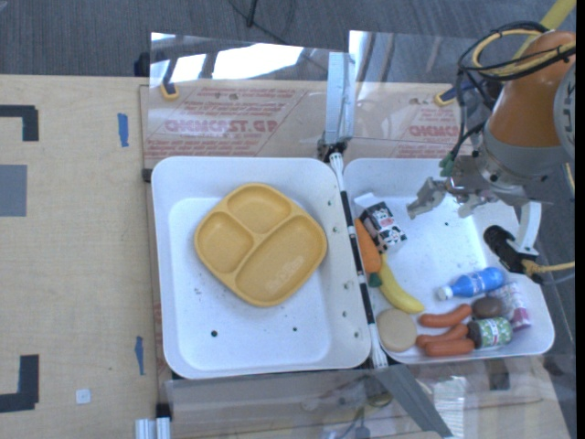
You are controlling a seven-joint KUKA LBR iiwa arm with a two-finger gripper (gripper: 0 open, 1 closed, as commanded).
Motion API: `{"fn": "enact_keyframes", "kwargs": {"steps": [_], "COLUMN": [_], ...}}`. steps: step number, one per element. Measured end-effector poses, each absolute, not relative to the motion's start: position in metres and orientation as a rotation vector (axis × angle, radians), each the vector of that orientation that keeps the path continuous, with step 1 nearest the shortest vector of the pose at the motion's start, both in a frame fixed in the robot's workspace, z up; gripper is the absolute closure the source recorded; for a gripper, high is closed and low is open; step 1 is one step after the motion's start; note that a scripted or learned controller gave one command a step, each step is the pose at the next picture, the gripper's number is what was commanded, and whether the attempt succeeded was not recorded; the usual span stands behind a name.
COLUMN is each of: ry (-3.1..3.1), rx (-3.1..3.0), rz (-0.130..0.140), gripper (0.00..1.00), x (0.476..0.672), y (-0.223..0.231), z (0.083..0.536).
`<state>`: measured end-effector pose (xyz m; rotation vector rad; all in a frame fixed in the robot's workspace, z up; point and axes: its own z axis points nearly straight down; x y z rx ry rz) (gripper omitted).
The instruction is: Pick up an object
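Front items: sausages (445, 329), jar (491, 333).
Gripper (448, 198): spread open, holding nothing.
Advice: descend squarely over one isolated item.

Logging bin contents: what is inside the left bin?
The left bin holds one yellow divided plate, its three compartments bare. A few dark specks dot the bin floor. Whatever lies under the plate is covered.

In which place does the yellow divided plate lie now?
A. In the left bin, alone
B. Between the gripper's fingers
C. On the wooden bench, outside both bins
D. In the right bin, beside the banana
A. The yellow divided plate lies flat in the left bin with nothing else in it, while the banana and the other small items are in the right bin.
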<state>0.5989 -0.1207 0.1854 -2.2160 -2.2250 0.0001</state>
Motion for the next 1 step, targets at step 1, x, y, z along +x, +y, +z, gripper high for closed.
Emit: {"fn": "enact_keyframes", "kwargs": {"steps": [1], "ry": [-2.21], "rx": [-2.265], "rz": [-0.033], "gripper": [0.0], "x": [0.6276], "y": [-0.1057], "z": [0.1127]}}
